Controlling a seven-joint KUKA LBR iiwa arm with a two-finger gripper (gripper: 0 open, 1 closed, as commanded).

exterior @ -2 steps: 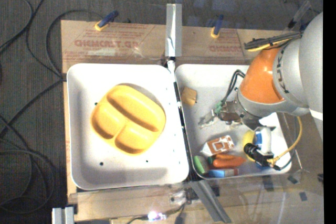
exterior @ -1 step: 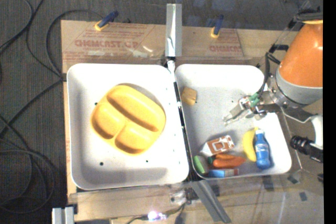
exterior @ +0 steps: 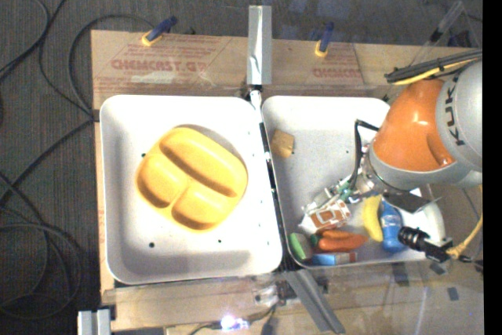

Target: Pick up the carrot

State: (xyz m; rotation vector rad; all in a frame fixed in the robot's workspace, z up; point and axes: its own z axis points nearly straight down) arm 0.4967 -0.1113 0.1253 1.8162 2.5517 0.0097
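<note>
The carrot [exterior: 342,239], a short orange-red piece, lies near the front edge of the right bin [exterior: 314,121], among a cluster of small items. My gripper [exterior: 336,204] hangs down from the orange-banded wrist [exterior: 412,133] and sits just above and slightly left of the carrot, close over the cluster. Whether it touches the carrot is not clear from this angle. The arm's body hides the right part of the bin.
Around the carrot lie a green piece [exterior: 298,246], a yellow banana-like item [exterior: 370,220], a blue object [exterior: 390,230] and a red-and-blue item [exterior: 337,256]. A small tan block [exterior: 282,143] rests by the right bin's left wall. A large yellow bread-shaped object [exterior: 192,176] sits in the left bin [exterior: 118,247].
</note>
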